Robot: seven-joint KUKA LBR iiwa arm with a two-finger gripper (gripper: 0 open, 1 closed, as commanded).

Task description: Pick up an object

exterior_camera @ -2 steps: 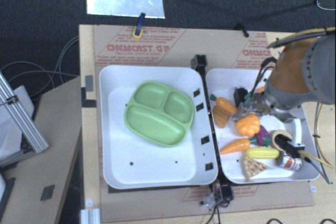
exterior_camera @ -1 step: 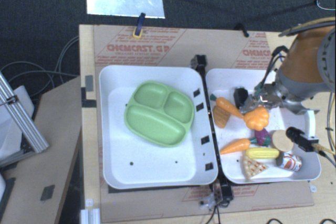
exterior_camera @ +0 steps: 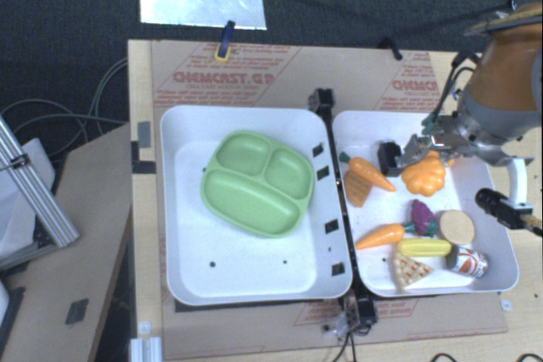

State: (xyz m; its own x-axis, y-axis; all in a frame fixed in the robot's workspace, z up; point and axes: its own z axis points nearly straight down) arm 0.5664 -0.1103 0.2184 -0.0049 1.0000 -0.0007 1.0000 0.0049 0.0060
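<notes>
The right bin [exterior_camera: 501, 267] holds several toy foods. An orange bell pepper [exterior_camera: 424, 175] lies near its back, and my gripper [exterior_camera: 427, 147] hangs right over the pepper's far edge, close to it or touching it. Nothing shows between the fingers. An orange carrot [exterior_camera: 367, 173] lies to the left of the pepper, over a brown piece [exterior_camera: 355, 192]. A small black thing [exterior_camera: 389, 155] sits just left of the gripper. Toward the front lie a second carrot [exterior_camera: 379, 236], a purple piece [exterior_camera: 422, 216], a yellow corn cob [exterior_camera: 424, 247], a round beige disc [exterior_camera: 456, 226], a pizza slice [exterior_camera: 410, 270] and a small can [exterior_camera: 467, 264].
The left bin [exterior_camera: 182, 267] holds a green divided plate [exterior_camera: 257, 182] tilted across its middle. A black divider with clips [exterior_camera: 333, 182] runs between the two bins. The arm's grey and orange body [exterior_camera: 509, 89] looms over the right bin's back right corner.
</notes>
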